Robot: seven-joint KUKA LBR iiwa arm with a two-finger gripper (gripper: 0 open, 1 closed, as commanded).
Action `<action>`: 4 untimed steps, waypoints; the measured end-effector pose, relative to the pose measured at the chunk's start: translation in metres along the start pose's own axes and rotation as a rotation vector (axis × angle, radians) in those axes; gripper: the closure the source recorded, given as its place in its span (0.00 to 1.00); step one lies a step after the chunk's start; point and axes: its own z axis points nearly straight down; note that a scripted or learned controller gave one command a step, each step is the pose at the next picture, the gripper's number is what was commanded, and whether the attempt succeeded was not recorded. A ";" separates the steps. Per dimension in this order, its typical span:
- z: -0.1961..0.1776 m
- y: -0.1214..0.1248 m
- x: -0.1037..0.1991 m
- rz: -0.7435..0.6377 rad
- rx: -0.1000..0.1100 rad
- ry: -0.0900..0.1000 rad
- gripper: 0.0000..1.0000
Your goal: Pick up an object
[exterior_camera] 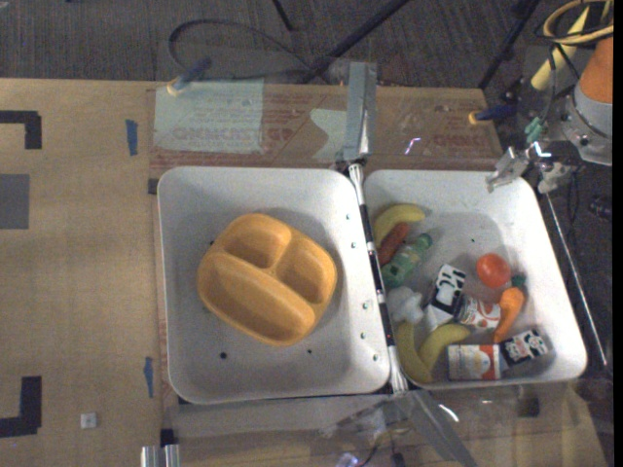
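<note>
The right bin point(545, 251) holds several small items. Among them are a yellow banana point(397, 219) at the back left, a green bottle point(407, 259), a black-and-white carton point(448, 290), a red tomato point(493, 269), an orange carrot point(509, 311), a second banana point(443, 341) and a white-and-orange can point(474, 361) at the front. My gripper point(521, 163) hovers over the back right corner of this bin, above its rim and apart from every item. Nothing shows in it.
The left bin point(185, 261) bears a large yellow divided plate point(268, 278) in its middle. A metal bracket point(358, 115) stands at the back between the bins. Cables and tripod legs point(389, 8) lie on the floor behind the bench.
</note>
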 end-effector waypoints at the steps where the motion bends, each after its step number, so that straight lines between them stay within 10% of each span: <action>1: 0.107 -0.034 0.000 -0.073 -0.008 0.010 0.00; 2: 0.093 -0.057 0.043 -0.114 0.000 0.000 0.00; 3: 0.119 -0.140 0.059 -0.211 -0.005 -0.001 0.00; 4: 0.119 -0.158 0.102 -0.071 -0.008 -0.002 0.00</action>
